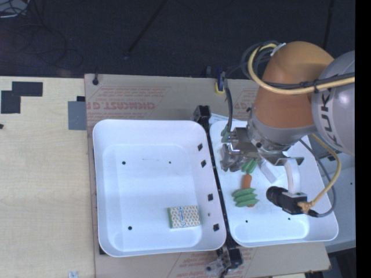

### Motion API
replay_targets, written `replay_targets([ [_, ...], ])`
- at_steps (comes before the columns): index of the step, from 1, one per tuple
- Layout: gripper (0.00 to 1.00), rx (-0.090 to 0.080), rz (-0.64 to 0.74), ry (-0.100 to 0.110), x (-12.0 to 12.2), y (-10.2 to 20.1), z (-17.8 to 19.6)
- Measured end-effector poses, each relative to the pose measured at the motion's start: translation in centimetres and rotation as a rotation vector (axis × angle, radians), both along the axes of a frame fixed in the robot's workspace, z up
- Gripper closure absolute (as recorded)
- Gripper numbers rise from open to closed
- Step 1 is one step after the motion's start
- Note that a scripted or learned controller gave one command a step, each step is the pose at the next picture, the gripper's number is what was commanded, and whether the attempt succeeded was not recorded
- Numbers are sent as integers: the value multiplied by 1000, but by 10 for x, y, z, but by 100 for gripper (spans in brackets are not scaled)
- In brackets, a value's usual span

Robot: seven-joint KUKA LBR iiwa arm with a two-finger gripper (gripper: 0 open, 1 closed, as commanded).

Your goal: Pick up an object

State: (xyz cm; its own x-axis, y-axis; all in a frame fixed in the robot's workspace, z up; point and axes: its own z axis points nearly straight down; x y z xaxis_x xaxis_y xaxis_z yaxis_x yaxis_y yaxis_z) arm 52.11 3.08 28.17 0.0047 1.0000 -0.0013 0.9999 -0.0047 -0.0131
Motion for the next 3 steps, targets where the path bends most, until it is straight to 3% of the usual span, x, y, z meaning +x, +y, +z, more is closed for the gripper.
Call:
replay_targets([
  [1, 100, 0, 7, -28, 62, -4, 131],
  [2, 100, 1, -2, 6, -24, -53, 19],
  [3, 100, -2, 4, -20, 54, -93, 92],
])
